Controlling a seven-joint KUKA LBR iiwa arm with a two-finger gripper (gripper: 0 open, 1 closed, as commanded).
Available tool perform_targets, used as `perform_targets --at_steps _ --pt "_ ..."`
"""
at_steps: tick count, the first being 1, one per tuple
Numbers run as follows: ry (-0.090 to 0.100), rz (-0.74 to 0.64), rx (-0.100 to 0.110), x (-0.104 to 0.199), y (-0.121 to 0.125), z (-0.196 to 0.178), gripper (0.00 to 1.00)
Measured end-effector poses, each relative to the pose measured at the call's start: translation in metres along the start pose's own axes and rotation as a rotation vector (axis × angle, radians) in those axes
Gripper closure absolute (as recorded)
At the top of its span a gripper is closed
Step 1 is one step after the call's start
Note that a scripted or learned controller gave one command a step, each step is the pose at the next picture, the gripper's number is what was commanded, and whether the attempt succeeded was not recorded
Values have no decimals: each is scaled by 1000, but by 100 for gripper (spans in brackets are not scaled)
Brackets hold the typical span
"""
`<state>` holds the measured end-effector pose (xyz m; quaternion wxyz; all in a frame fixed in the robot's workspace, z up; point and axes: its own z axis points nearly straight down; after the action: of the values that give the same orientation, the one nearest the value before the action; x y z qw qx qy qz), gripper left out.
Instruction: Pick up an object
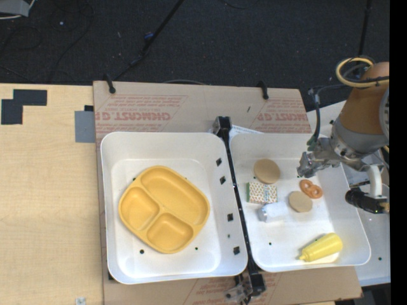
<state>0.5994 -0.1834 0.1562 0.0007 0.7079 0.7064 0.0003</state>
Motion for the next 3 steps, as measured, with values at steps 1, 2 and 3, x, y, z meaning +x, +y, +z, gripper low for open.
perform_targets --at_steps 1,2,3 --pt "0 -2 0 1 -6 -45 100" --pt "0 -4 -1 0 -6 -88 100" --pt "2 -7 2 57 3 -94 100"
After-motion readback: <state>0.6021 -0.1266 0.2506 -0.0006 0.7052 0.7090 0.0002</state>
